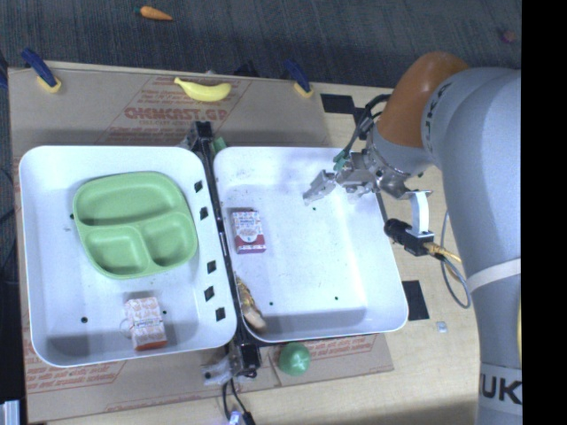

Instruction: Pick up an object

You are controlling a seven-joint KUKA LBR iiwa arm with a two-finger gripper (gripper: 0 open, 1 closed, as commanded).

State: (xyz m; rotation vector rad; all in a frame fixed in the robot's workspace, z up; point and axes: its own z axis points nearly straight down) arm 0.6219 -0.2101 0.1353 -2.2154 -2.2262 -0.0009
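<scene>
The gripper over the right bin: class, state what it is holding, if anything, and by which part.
Nothing is held. The gripper hangs over bare floor at the top of the right bin, with no object between its fingers; the red packet lies apart from it.

The grey arm reaches in from the right, its orange band bent above the wrist. The gripper hangs low over the right bin's far right corner, fingers pointing left, nothing between them.
</scene>
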